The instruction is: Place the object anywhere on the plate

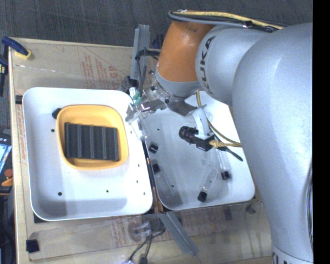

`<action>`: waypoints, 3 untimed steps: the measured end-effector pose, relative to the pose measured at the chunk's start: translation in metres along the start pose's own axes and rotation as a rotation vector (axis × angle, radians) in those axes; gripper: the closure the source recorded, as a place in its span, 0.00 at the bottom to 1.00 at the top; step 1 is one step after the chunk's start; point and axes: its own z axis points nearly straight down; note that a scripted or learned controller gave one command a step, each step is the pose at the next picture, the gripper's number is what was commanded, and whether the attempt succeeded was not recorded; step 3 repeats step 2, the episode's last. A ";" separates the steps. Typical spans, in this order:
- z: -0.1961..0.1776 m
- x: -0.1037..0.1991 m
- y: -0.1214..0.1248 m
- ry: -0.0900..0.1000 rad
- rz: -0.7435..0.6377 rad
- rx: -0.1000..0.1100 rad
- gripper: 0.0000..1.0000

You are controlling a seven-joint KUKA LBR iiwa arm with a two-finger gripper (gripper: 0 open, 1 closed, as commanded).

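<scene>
- Your tool sits at the far left corner of the right bin, close to the wall where the two bins meet.
- You cannot tell from this slant whether the tool is released or clenched; the wrist hides its business end, and nothing can be seen held in it.
- The arm comes in from the right and covers much of the right bin, with its orange band just above the tool.
- The dark ribbed object lies flat on the yellow plate, inside the plate's raised rim and roughly in its middle.
- The plate rests in the left bin, towards that bin's far side, with bare white floor on its near side.
- The object and the tool are apart: the plate's right rim and the bin wall lie between them.
- A small black piece shows at the plate's far left corner; you cannot tell what it is.
- A black fitting with a yellow cable hangs from the arm over the right bin.
- On the worktop, a blue clamp grips the far left corner.
</scene>
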 end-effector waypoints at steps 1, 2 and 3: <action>0.001 0.041 0.003 -0.001 -0.202 0.000 1.00; 0.001 0.040 0.003 -0.001 -0.201 0.000 0.00; 0.001 0.040 0.003 -0.001 -0.201 0.000 0.00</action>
